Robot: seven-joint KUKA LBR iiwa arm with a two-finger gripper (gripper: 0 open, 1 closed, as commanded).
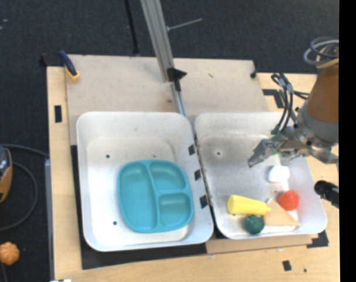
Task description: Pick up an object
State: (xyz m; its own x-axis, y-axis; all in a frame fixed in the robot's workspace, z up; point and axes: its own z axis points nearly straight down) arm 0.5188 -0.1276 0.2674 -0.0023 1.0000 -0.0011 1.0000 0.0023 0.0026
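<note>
Reaching in from the right, the grey arm (pixel 322 107) with its orange band is hanging over the right bin (pixel 237 131), and its hand (pixel 271 153) is hovering above the bin's middle, a little toward the right wall. Whether the hand is released or clenched I cannot tell from this slant; nothing is showing between its tips. Just below the hand, a small white object (pixel 278 173) is lying on the bin floor, near the hand but seemingly not in its grasp.

Toward the near edge of the same bin, several more things are sitting close together. A yellow piece (pixel 247 205) is lying on its side, pointing right. A dark green ball (pixel 254 224) is resting just below it, touching or nearly touching. A red ball (pixel 289 200) is sitting to the right, beside a pale tan wedge (pixel 279 217) that is lying flat along the bin's near rim.

The left bin (pixel 96 134) is carrying a turquoise divided plate (pixel 155 195) with three compartments, lying flat in the bin's lower half.

Both bins are resting side by side on the desk (pixel 119 84), and a slanted metal rail (pixel 159 34) is rising behind the seam between them.
</note>
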